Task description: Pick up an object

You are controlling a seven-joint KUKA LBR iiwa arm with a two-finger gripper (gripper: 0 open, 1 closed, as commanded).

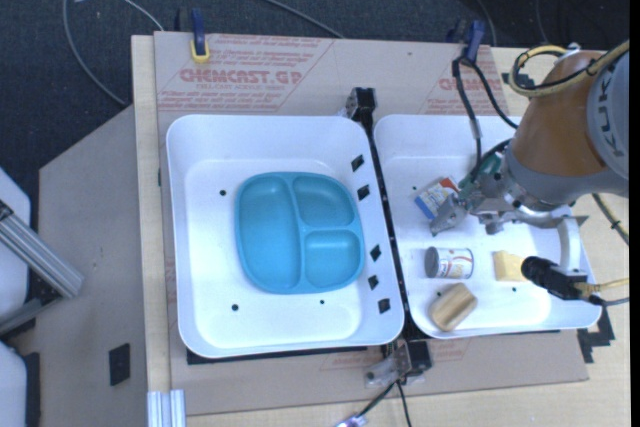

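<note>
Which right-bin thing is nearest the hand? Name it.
The blue-and-red packet beside the hand; the can, yellow block and tan block lie farther off.

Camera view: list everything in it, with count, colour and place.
left bin: 1, white, view's left
right bin: 1, white, view's right
plate: 1, blue, three-part, in left bin
packet: 1, blue, white and red, right bin, beside claw
can: 1, white with grey end, right bin, on its side
yellow block: 1, right bin, right of can
tan block: 1, right bin, near edge
clamps: 2, blue, far board edge
arm: 1, grey and orange, from right
claw: 1, over right bin
</note>
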